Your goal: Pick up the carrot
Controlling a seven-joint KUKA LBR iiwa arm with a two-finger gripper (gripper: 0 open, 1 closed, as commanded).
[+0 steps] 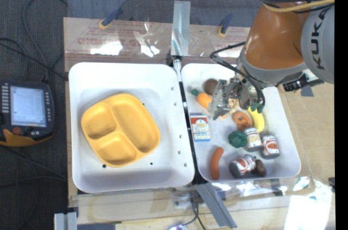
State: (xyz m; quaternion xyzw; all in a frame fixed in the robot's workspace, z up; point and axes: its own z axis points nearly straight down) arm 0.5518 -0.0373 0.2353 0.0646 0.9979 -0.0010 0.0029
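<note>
Small orange carrot [204, 99]: right white plastic bin [288, 131], far-left part, just left of the metal two-finger claw [220, 109]. Claw state: cannot tell (nothing visibly gripped).

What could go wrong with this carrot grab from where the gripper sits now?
The carrot lies close beside a brown item, with a small carton below it, so the gripper may knock or catch a neighbour. The carrot is small and rounded, so it may slip out. It also sits near the bin wall, leaving little room on that side.
</note>
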